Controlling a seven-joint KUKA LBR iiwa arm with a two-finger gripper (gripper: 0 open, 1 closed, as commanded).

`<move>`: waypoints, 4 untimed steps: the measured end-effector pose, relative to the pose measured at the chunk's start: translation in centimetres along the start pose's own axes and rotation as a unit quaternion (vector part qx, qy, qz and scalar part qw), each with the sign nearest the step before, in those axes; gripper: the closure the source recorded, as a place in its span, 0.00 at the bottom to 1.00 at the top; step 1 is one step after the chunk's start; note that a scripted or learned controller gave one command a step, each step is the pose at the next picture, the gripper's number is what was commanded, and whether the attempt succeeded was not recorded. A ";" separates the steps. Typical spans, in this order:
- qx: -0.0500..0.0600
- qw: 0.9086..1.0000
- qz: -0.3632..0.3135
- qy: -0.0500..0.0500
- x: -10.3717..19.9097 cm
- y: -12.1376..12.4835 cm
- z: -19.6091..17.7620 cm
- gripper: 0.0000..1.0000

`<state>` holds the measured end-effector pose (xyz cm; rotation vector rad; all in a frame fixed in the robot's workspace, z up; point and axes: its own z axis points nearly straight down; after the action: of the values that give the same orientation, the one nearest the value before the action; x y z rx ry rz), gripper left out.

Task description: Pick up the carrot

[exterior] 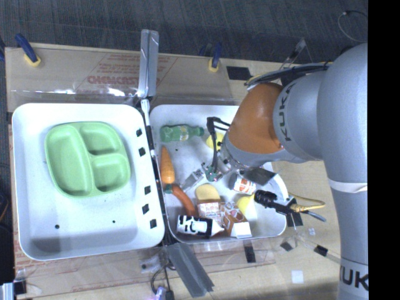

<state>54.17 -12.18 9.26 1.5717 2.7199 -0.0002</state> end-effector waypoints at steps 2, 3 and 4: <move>-0.001 0.953 -0.303 -0.001 -3.4 4.2 0.0 0.00; 0.000 0.928 -0.372 0.000 1.9 2.6 0.1 0.00; 0.000 0.928 -0.374 0.000 1.9 2.7 -1.0 1.00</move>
<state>55.53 -9.22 10.23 0.4418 3.1095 0.0004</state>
